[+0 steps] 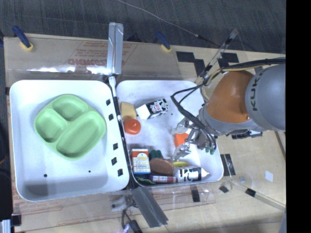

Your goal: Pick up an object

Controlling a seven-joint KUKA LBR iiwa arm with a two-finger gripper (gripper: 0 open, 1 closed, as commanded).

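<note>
My gripper (187,142) hangs low in the right bin (146,88), on its right side, below the arm's orange band (227,100). A small orange object (180,139) lies right against the gripper's left side, partly hidden by it, and I cannot tell whether it is held. Below the gripper lie a small yellow piece (181,163) and a black-and-white bottle (192,174). A black-and-white carton (156,108) sits further up to the left.
The right bin's left side holds a tan block (128,110), an orange-red ball (132,126), a red-and-white box (141,161), a dark green item (155,154), a brown oval (162,166) and a thin red item (163,179). A green divided plate (70,125) lies in the left bin (29,178).
</note>
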